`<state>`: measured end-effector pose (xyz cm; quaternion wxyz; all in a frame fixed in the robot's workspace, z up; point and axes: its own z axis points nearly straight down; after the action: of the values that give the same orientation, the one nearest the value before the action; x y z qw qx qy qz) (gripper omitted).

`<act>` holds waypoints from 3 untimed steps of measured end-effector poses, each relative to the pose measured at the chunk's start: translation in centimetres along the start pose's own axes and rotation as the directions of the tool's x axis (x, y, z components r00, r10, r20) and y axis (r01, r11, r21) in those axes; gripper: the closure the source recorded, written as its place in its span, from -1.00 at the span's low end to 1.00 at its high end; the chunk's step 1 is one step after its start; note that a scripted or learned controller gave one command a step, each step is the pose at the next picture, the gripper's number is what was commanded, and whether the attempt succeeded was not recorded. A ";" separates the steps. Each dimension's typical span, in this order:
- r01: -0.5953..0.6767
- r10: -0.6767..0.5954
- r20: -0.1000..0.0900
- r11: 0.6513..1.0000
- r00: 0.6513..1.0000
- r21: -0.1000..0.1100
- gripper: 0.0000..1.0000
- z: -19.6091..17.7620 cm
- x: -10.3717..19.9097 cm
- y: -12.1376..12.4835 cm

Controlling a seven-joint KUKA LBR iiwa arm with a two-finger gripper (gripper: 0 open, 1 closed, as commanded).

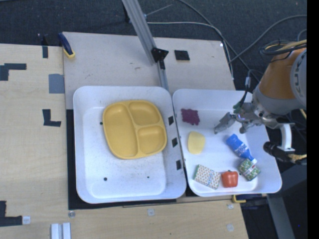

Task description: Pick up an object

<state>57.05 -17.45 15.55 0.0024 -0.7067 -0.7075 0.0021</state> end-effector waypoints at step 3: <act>0.001 -0.001 0.002 1.000 1.000 -0.011 1.00 -3.1 0.4 0.1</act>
<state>57.18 -17.03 18.70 -0.0021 -0.7064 -0.7079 -0.0012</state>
